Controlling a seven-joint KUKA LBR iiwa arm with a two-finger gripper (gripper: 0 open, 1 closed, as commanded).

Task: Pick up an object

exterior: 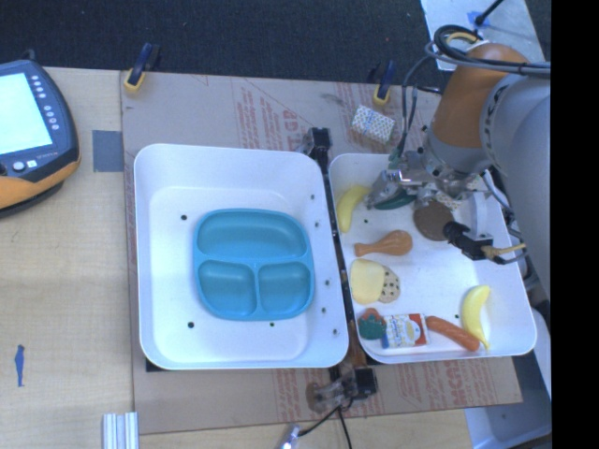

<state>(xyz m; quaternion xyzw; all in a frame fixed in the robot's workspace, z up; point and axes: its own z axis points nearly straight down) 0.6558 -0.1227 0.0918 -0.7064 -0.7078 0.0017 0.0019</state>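
So the surface [65,279] is light wood with a brown cardboard sheet [271,110] clamped on top, two white bins sitting side by side on it, a teach pendant [28,129] off at the left edge and dark carpet [234,12] behind. Left bin [159,251] has a blue divided plate [253,262] in it; right bin [510,330] holds the toy food: a banana slice [348,206], a chicken drumstick [386,244], a cheese wedge [372,281], a yellow banana [477,311], a carrot [454,333] and a small printed packet [404,330]. The end effector [407,187] is down at the far end of the right bin, beside the banana slice, and honestly can't tell how far it's open or if it's got anything.
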